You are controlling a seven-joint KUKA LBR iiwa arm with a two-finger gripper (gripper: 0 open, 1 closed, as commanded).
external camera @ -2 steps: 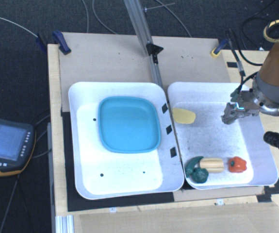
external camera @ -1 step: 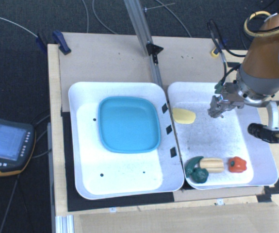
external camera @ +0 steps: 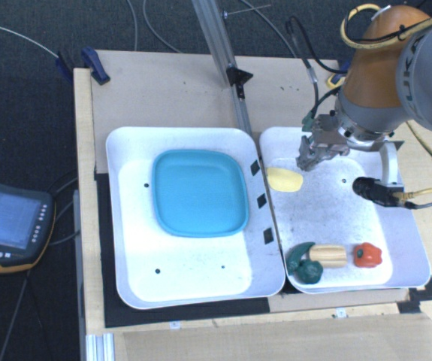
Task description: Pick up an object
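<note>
The big wooden bench [external camera: 163, 74] holds two white bins side by side. The left bin [external camera: 125, 224] has a blue square plate [external camera: 199, 192] lying flat in it, a bit toward the far side. The right bin [external camera: 396, 232] has small toy foods in it. The robot arm [external camera: 396, 59] comes in from the right, up at the far right corner. It is grey and fat, with an orange part [external camera: 373, 66] above the wrist, and it bends down toward the far end of the right bin. The gripper [external camera: 311, 156] hangs at the end of the arm and points down over the far left part of that bin. I cannot tell if it is open or closed, and nothing can be seen in it. A yellow lemon-shaped thing [external camera: 284, 179] lies in the right bin, just beside the gripper on its near left side. I cannot tell if they touch. It is pale yellow, smooth and rounded. At the near end of the same bin, three small things sit in a row: a dark green one [external camera: 303, 263] on the left, a tan one [external camera: 330, 256] in the middle, and a red one [external camera: 367, 255] on the right.
</note>
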